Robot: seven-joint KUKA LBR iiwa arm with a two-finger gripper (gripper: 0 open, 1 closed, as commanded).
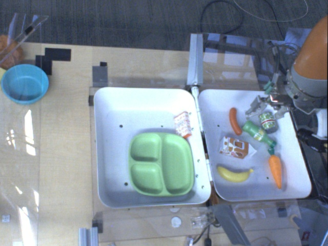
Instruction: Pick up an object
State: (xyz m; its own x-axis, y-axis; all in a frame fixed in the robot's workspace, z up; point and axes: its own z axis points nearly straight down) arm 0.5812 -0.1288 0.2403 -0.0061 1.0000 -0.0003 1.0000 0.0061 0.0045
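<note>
A small round tin can with a green label [267,121] lay in the right white bin [302,188], near its upper right corner, and seemed the likeliest target, since the two-finger gripper [267,102] hung directly above it. The metal fingers [254,107] looked spread apart, one reaching out to the left of the can and the other toward its right, though the wrist blurred that side, so this was a reading and not a certainty; nothing appeared clamped between them. Just beside the can, touching or nearly so, lay a green plastic bottle [258,132] on a slant. Farther left stood a red-orange sausage [234,121]; below the bottle were a brown-and-white snack packet [235,147], a yellow banana [234,173] and an orange carrot [276,170]. In the left white bin [110,137] sat a green sectioned plastic plate [161,164] with a small red-and-white sachet [183,124] near the divider. The main risk was crowding: a descending finger could land on the bottle instead of slipping beside the can, or the round can could roll and squirt free as the fingers closed.
</note>
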